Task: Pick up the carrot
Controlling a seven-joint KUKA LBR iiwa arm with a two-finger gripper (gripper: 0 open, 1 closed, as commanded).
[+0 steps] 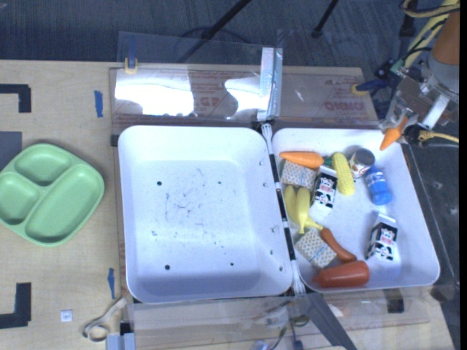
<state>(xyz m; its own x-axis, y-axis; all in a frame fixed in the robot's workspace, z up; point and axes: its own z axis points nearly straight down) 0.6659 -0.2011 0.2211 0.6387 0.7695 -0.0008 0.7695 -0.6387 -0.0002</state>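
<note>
A small orange carrot (392, 137) hangs tip-down over the far right corner of the right bin (419, 224). Its thick end sits between the fingers of my gripper (403, 127), which is shut on it and raised above the bin rim. A second, longer orange carrot-like piece (301, 159) lies at the bin's far left, next to the divider.
The right bin also holds a corn cob (343, 173), a banana (299, 206), a blue bottle (378, 185), two milk cartons (384, 240), wafers (315, 247), a can (361, 158) and sausages (343, 274). The left bin (197, 210) adjoins it. A green divided plate (49, 193) lies far left.
</note>
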